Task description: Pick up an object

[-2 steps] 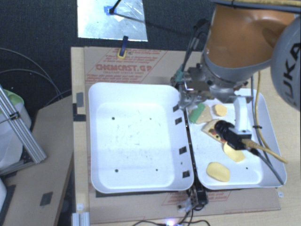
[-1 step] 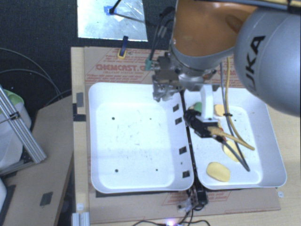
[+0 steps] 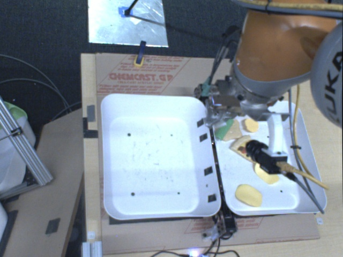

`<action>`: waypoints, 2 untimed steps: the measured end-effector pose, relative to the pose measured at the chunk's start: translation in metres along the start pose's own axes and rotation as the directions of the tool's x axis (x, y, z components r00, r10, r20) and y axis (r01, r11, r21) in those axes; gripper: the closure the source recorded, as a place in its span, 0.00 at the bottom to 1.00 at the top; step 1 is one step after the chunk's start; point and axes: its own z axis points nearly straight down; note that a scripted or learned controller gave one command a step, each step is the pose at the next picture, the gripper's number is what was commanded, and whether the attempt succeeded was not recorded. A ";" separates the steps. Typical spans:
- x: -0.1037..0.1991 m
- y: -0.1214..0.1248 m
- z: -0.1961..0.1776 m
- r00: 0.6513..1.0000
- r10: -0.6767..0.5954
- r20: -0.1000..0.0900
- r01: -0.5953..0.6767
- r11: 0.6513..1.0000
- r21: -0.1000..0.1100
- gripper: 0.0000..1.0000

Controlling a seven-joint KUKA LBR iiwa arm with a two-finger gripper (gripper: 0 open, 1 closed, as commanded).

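Nearest the camera, in the front of the right shallow white plastic bin point(image 3: 280, 198), lies a smooth yellow oval object point(image 3: 248, 195), apart from everything else and clear of the bin wall. It looks like a light toy food piece, probably stiff plastic with a slick, rounded skin, so I judge it best taken across its narrow width at the middle, where the curve is least likely to squirt out. Just behind it sits a flatter yellow piece point(image 3: 266, 174), partly covered by the robot's own hardware and so harder to reach. Further back is a pale tan wedge with a dark red patch point(image 3: 239, 143). It is thin and flat and likely needs a grip on its edges. Beyond that are a small yellow rounded piece point(image 3: 250, 125) and a pale green piece point(image 3: 225, 128), close together by the divide between the bins. The gripper point(image 3: 217, 115) hangs low over that back corner, just beside the green piece. I cannot tell whether it is open or closed, nor whether it holds anything. The left shallow white plastic bin point(image 3: 150, 143) sits alongside, on the brown cardboard-covered worktop point(image 3: 144, 74), and a shiny metal sheet point(image 3: 128, 15) lies farthest away.
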 end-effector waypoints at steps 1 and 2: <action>0.050 0.017 -0.015 1.000 -0.011 -0.003 0.011 1.000 -0.003 1.00; 0.047 0.017 -0.026 1.000 -0.012 -0.002 0.012 1.000 -0.004 1.00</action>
